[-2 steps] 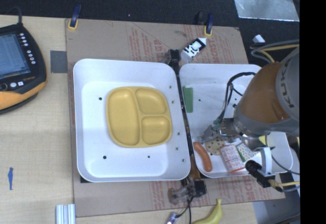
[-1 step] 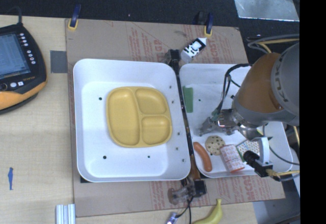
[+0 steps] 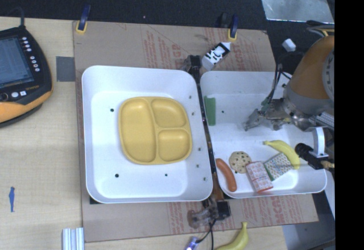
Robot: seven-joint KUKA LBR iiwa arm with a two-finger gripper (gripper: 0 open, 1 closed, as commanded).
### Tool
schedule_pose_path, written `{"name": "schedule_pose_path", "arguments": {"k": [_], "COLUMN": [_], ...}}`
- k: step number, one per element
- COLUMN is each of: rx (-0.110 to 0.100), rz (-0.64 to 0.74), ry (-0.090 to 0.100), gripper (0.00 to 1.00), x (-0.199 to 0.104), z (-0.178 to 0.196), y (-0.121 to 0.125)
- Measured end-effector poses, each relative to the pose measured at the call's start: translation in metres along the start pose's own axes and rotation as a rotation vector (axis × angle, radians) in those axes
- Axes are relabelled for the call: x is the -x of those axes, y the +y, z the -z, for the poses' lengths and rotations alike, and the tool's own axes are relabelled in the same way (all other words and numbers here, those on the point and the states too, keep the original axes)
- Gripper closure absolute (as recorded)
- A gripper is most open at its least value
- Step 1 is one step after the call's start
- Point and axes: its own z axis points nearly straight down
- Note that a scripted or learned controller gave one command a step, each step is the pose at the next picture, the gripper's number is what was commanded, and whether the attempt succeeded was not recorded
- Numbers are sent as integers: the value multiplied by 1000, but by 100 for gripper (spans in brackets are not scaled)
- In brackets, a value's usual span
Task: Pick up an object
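Observation:
My gripper [image 3: 263,125] hangs low over the bare floor of the right bin [image 3: 239,92], near its middle, on the grey arm with the orange band [image 3: 311,75]. It stands open with nothing between its fingers. Along the bin's front lie a banana [image 3: 285,151], a cookie [image 3: 240,160], a red sausage [image 3: 226,174], a pink packet [image 3: 259,176] and a green-and-white packet [image 3: 277,165]. A green block [image 3: 211,110] rests against the bin's left wall. The banana lies just below and to the right of the gripper.
The left bin [image 3: 102,180] holds a yellow divided plate [image 3: 154,129]. A second banana [image 3: 236,238] lies on the cardboard in front of the bins. A black-and-white item [image 3: 216,54] sits behind them, and a control pendant [image 3: 20,73] at the far left.

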Motion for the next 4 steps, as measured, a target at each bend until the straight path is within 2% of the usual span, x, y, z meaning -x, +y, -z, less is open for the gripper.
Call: {"name": "schedule_pose_path", "arguments": {"k": [1,2,4], "rx": [0,1,-3], "rz": [2,2,3], "ry": [1,1,1], "gripper": [0,0,0], "x": [-41,-69,-78], "z": [0,0,0], "y": [66,83,82]}}
